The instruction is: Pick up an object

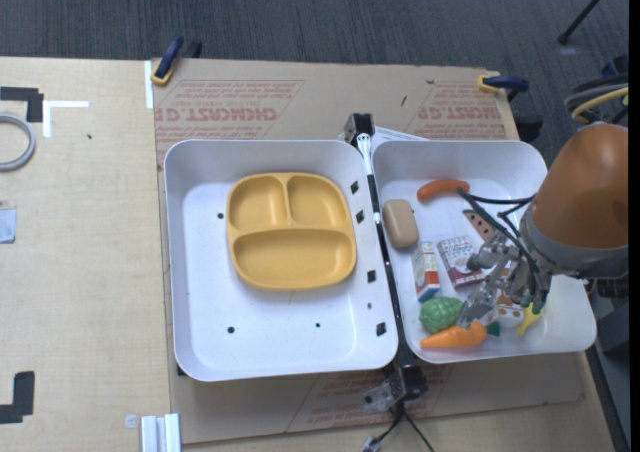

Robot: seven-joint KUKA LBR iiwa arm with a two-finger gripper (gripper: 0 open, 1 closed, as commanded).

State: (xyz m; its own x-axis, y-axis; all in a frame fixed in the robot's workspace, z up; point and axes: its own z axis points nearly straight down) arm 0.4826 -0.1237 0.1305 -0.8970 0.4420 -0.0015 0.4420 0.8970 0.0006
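On your desk (pixel 90 270) two shallow glossy white bins sit side by side; the left bin (pixel 200 340) holds a smooth yellow three-compartment plate (pixel 291 230). In the right bin (pixel 570 335), the metal pincer (pixel 487 302) hangs above a tapered orange carrot (pixel 452 338) and bumpy green broccoli (pixel 438 313); you cannot tell its grip.

Yellow divided plate (pixel 292 230) in left bin (pixel 190 270), cardboard (pixel 250 105) beneath
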